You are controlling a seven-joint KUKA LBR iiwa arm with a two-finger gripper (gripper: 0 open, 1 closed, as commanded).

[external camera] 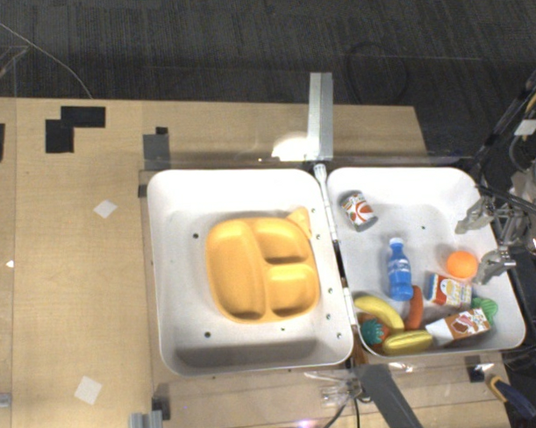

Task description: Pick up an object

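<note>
Now my tool [490, 238] spread open at the right bin's [425, 179] far edge, beside the orange ball [463, 263], gripping nothing.

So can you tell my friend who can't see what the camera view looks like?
A robot gripper hovers at the right edge of the right bin, which holds toy food: an orange ball, a blue bottle, a banana and a can. The left bin holds a yellow tray.
</note>
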